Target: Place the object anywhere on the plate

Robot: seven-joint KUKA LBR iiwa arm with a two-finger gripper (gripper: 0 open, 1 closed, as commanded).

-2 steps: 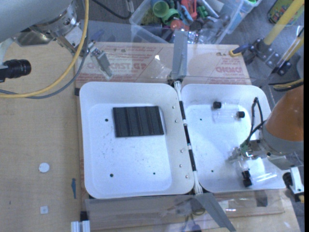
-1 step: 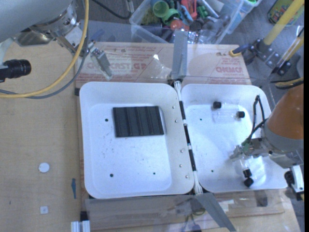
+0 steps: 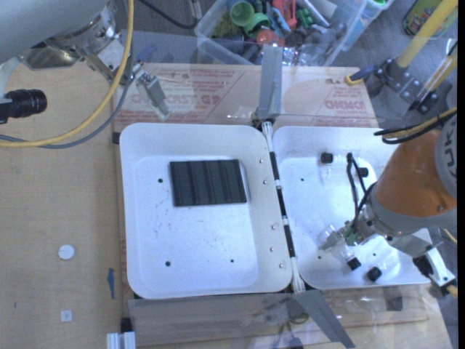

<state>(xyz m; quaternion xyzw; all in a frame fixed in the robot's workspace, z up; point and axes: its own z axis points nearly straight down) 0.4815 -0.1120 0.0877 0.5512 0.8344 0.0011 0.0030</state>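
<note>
The plate [image 3: 208, 182] is a dark grey ribbed rectangle lying flat in the upper middle of the left bin [image 3: 145, 267], with nothing on it. My gripper [image 3: 340, 238] is low over the floor of the right bin [image 3: 305, 195], near its front, below the orange band [image 3: 410, 187] of the arm. It points left, toward the divider between the bins. I cannot make out any object at its tip. The arm's body hides the right part of that bin. The plate lies well to the left of the gripper, across the divider.
A small black piece [image 3: 326, 158] lies near the back of the right bin, and two more [image 3: 354, 264] [image 3: 374, 273] sit by the front rim under the wrist. A black cable [image 3: 356, 177] loops above the gripper. A clear box of toys [image 3: 290, 13] stands behind the bins.
</note>
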